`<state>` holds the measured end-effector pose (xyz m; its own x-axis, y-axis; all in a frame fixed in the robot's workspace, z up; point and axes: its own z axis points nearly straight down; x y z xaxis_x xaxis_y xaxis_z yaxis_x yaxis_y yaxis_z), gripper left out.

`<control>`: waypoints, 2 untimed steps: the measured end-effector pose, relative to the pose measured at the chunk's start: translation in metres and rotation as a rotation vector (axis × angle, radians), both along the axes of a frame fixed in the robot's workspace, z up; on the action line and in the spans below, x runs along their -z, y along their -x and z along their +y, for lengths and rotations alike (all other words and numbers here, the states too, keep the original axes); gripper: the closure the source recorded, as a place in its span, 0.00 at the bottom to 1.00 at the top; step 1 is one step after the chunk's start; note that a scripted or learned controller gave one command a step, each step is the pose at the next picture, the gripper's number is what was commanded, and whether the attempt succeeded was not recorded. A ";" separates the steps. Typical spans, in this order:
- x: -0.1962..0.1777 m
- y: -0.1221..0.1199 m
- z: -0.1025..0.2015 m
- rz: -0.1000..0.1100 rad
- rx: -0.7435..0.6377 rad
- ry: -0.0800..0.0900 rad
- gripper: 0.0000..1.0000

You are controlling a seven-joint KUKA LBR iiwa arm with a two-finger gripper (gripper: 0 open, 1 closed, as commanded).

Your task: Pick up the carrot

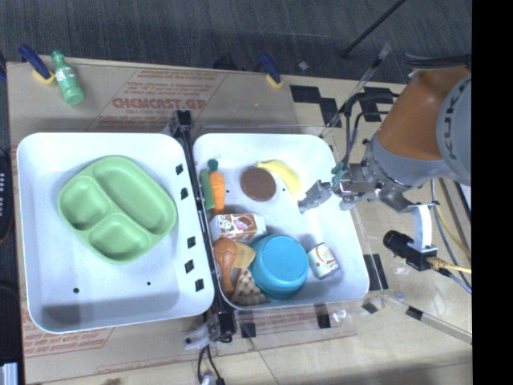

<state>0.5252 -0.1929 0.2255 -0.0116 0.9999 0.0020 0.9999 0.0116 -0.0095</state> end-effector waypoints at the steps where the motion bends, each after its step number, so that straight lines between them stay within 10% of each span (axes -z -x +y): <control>1: 0.129 -0.053 0.068 0.012 0.108 -0.002 0.00; 2: 0.132 -0.098 0.088 -0.002 0.245 0.010 0.00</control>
<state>0.6236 -0.1044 0.0940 0.2317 0.9727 -0.0081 0.9727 -0.2318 -0.0065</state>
